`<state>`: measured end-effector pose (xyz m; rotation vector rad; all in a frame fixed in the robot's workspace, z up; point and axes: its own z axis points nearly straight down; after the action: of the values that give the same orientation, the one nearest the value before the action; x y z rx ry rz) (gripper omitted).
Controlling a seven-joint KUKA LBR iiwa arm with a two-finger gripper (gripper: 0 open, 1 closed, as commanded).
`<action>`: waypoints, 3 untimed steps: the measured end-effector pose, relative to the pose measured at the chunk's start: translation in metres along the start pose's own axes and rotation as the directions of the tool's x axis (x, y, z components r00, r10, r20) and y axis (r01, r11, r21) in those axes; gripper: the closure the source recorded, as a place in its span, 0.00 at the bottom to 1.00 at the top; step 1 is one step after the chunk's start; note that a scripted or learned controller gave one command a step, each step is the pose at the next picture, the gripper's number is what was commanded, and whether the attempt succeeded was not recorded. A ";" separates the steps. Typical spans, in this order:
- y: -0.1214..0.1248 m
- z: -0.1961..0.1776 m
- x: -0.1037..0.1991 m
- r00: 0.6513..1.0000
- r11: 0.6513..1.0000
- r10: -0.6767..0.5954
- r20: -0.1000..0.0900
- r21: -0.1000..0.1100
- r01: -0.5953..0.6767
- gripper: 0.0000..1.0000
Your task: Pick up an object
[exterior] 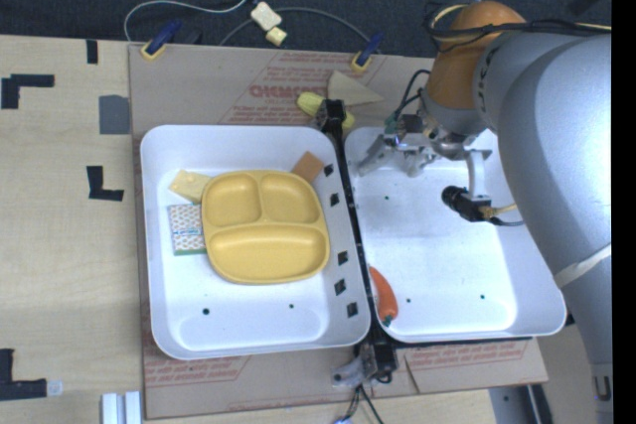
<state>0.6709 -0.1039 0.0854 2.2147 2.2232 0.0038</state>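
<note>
The two-finger gripper (382, 154) hangs at the right white bin's (447, 313) far left corner; grip state unclear.

A yellow divided plastic plate (265, 224) fills the left white bin's (248, 328) middle.

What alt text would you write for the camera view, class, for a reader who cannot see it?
A grey robot arm reaches over the right bin, which holds an orange object at its left edge. The left bin holds a yellow divided plate.

arm (556, 164): cut by right edge | tan card (187, 184): partly under yellow plate (266, 225)
</note>
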 end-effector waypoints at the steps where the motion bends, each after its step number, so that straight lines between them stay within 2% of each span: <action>1: -0.001 -0.011 0.000 1.000 1.000 0.000 0.002 0.001 0.000 1.00; 2: -0.002 -0.010 0.000 1.000 1.000 0.000 0.003 0.002 0.000 0.00; 3: -0.003 0.000 0.006 1.000 1.000 0.003 0.003 0.005 -0.003 0.00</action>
<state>0.6681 -0.0977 0.0850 2.2186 2.2212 -0.0053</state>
